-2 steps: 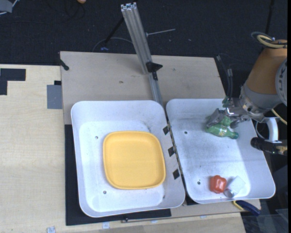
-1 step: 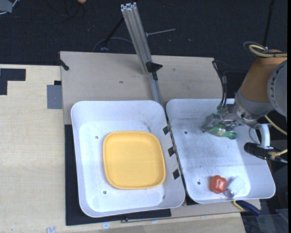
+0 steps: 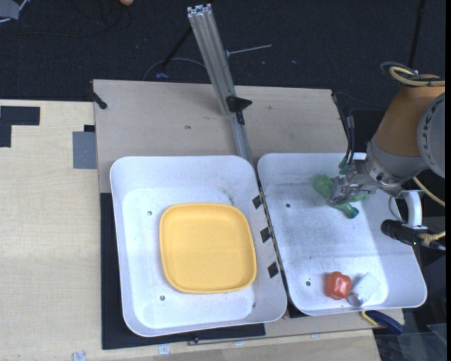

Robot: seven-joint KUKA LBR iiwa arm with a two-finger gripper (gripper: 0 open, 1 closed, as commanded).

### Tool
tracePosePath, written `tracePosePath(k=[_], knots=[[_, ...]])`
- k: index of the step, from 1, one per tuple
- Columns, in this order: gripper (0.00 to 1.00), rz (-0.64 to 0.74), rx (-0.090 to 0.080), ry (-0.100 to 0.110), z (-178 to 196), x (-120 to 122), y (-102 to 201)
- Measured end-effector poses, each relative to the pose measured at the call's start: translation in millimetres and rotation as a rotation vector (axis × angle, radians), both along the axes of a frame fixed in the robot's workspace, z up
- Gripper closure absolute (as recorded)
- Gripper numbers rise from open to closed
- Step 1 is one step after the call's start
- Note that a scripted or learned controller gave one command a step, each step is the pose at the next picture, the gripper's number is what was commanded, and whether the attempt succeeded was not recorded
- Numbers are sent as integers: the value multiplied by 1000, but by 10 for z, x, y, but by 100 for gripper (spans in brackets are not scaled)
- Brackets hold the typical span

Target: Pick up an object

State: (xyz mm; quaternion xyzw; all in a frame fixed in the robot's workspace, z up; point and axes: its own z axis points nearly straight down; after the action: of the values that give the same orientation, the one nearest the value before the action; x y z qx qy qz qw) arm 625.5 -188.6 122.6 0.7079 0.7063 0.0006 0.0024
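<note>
Landmark: right bin. Left bin sits touching its left edge and holds a yellow plate, flat, roughly centred. My arm enters over the right bin's upper right corner. My gripper is down in the bin's upper right area, at a green object; grip state: cannot tell. Red object lies near the bin's lower right corner, with a small pale item just beside it.

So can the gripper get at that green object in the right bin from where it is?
Probably yes. The gripper sits right over the green object in the right bin; nothing lies between, and the red object is well away.
</note>
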Motion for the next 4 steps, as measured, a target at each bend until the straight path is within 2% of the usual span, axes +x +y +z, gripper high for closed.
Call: tracePosePath(k=[1, 3, 4], knots=[[100, 2, 2, 0, 621, 44, -8], [100, 2, 2, 2, 1386, -4, -28], [100, 4, 3, 5, 1305, -212, 389]])
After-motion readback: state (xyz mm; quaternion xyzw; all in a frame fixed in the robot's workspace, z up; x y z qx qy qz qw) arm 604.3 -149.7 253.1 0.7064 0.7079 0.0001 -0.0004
